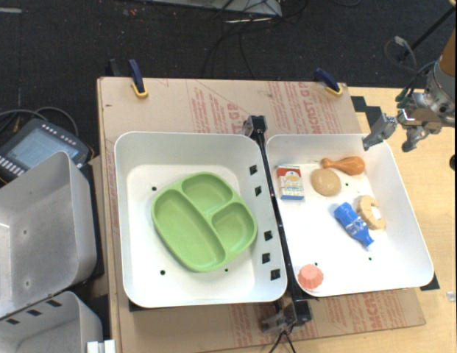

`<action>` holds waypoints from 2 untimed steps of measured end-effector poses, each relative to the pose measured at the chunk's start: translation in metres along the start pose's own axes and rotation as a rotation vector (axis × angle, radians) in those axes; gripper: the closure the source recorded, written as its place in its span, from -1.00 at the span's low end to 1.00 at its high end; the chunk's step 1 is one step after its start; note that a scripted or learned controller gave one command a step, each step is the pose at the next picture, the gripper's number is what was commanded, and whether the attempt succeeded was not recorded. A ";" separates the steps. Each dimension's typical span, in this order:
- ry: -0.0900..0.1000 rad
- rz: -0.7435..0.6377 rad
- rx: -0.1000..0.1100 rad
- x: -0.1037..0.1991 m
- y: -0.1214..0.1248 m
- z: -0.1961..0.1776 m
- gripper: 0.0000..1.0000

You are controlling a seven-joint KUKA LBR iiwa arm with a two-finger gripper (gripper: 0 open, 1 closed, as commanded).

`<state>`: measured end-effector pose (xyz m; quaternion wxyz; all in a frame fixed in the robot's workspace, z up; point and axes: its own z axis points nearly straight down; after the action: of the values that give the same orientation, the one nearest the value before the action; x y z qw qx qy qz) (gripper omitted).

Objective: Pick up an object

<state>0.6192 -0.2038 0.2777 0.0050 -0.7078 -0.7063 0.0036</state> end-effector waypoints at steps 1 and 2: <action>-0.003 -0.003 -0.013 0.001 0.002 -0.008 -1.00; -0.002 -0.002 -0.010 0.002 0.003 0.034 -1.00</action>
<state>0.6214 -0.2019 0.2434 0.0006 -0.7071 -0.7071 0.0009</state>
